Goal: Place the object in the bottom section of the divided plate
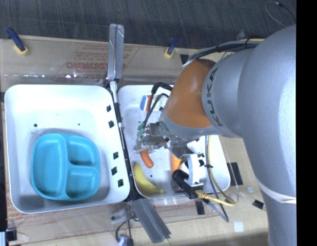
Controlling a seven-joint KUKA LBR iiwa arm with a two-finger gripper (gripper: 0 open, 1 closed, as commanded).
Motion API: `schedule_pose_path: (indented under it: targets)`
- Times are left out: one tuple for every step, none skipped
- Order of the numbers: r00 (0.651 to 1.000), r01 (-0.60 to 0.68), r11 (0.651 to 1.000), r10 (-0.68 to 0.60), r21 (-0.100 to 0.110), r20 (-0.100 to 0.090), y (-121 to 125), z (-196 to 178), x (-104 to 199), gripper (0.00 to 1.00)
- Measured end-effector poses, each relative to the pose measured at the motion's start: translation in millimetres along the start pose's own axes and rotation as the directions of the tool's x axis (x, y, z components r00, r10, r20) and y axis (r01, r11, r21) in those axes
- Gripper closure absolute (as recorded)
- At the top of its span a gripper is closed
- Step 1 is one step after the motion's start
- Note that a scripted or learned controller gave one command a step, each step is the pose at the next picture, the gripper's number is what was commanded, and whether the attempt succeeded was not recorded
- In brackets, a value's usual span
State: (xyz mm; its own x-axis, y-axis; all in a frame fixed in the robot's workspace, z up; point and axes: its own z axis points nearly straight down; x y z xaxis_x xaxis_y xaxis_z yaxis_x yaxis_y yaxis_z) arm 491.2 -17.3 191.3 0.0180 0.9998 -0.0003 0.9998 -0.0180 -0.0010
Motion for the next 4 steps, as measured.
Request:
schedule_pose_path:
  targets:
    - [0.921, 0.389, 0.921, -0.389, 0.001, 0.000, 26.8, 0.4, 103.2, 1.00]
    - [0.952, 0.306, 0.952, -0.306, 0.002, -0.001, 37.1, -53.3, 100.7, 1.00]
    - [0.978, 0.207, 0.978, -0.207, 0.005, 0.000, 51.2, 0.2, 84.5, 1.00]
    - [0.932, 0.363, 0.932, -0.363, 0.002, 0.000, 53.9, -19.2, 143.2, 1.00]
